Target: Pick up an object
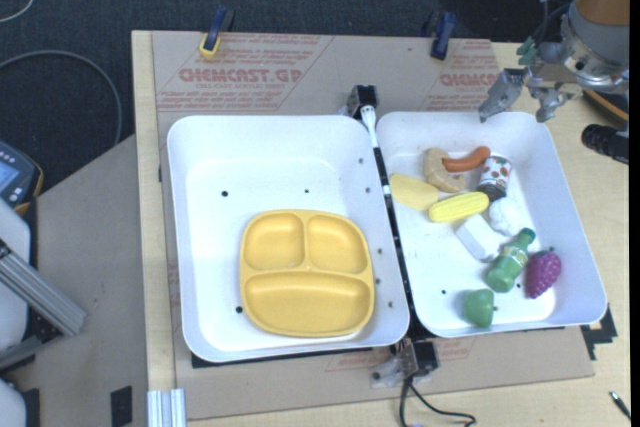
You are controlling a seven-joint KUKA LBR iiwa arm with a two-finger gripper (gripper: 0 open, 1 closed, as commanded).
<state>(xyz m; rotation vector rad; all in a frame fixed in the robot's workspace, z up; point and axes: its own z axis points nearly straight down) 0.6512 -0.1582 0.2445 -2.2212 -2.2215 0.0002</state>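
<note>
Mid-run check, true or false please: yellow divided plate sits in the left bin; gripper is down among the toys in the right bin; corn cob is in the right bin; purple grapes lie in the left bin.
1. The yellow divided plate sits in the left bin. True.
2. The gripper is down among the toys. False: it is at the right bin's far edge, apart from them.
3. The corn cob is in the right bin. True.
4. The purple grapes lie in the left bin. False: right bin, near its right wall.
</note>
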